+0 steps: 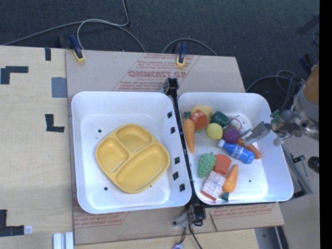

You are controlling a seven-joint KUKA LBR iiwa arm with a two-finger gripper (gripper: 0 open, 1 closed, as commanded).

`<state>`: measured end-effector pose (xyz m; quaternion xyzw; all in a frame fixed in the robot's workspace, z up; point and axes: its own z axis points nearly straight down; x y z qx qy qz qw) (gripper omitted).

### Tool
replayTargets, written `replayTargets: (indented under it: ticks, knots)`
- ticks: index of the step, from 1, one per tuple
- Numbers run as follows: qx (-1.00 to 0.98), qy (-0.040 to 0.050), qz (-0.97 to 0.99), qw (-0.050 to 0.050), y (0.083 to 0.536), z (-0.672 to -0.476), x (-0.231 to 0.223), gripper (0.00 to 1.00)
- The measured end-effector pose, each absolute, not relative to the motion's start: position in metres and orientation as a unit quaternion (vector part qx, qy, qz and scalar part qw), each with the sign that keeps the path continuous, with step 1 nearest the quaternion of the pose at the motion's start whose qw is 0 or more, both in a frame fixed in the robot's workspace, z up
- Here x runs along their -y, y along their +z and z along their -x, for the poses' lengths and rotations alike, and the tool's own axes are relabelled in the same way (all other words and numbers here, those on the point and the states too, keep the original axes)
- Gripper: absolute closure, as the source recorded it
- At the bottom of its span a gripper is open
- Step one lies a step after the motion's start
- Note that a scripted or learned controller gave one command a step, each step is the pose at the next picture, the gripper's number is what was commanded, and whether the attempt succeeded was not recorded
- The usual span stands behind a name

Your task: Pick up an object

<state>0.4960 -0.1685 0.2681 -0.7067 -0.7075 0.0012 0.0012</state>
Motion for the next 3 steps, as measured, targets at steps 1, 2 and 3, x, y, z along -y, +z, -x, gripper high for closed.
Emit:
replayTargets:
  ticks: [1,2,3]
  knots:
    - [0.708,0.0014,0.707,0.002,0.156,-0.531,0.127,0.0]
    - [0.707,0.0007,0.707,0.001,0.103,-0.519,0.119,0.0]
    - [0.708,0.001,0.707,0.001,0.111,-0.6,0.131,0.0]
